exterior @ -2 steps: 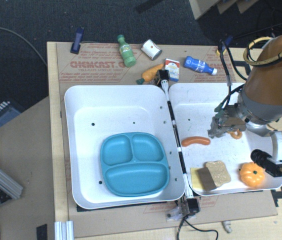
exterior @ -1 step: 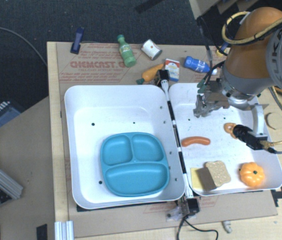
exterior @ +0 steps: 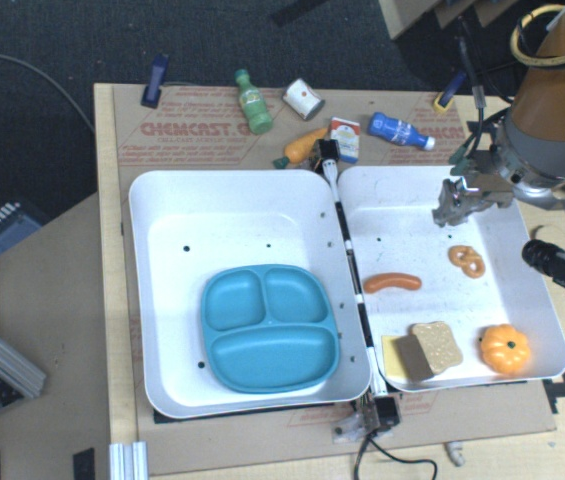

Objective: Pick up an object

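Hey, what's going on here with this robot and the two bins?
A robot arm reaches in from the right, its gripper hanging over the far end of the right bin. Nothing shows between its jaws. Nearer in that bin lie a pretzel, a sausage, a sandwich and a small pumpkin. The left bin holds a blue divided plate.
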{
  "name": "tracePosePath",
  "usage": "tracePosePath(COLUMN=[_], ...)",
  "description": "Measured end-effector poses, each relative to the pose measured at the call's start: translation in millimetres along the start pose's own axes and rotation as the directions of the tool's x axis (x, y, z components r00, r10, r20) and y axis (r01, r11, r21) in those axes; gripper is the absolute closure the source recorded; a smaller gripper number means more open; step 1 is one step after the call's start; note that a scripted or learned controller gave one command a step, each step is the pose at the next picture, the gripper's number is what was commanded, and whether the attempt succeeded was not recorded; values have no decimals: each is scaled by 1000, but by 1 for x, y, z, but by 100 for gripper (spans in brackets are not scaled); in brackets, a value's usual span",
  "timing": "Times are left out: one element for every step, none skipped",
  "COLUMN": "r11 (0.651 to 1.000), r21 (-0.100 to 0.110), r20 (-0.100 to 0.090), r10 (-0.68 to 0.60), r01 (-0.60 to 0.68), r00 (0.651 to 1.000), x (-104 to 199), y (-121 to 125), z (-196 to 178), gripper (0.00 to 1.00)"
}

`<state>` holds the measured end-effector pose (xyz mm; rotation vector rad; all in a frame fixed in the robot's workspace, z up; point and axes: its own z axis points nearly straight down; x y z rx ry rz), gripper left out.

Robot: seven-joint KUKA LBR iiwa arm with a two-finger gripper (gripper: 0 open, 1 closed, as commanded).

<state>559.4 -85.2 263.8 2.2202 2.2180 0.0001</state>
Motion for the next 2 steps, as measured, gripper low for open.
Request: tracePosePath(r11=[1000,1000], r21=[1,7], r20=[-1,-2], r10=[-1,0], r01=[1,0], r00=[1000,1000], x=[1,-24], y=[0,-30], z=[1,89], gripper=[0,0])
